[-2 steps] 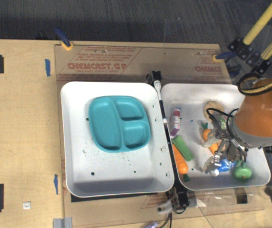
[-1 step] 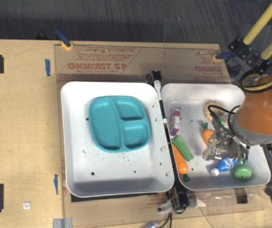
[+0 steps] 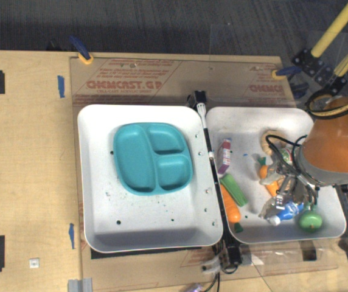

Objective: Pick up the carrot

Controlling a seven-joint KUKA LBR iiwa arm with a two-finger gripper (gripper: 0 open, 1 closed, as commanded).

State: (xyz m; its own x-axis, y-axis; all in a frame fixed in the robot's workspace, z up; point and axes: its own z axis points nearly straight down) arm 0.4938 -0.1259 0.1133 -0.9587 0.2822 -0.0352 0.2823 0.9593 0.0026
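The carrot (image 3: 231, 207) lies at the right bin's (image 3: 241, 119) left wall; the gripper (image 3: 281, 201), grip state unclear, should approach along its length.

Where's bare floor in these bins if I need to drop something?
Left bin: bare white strip all around the teal divided plate, widest along its near side. Right bin: bare at the far side, above the pink tube. Crowded near the carrot, green stick and gripper.
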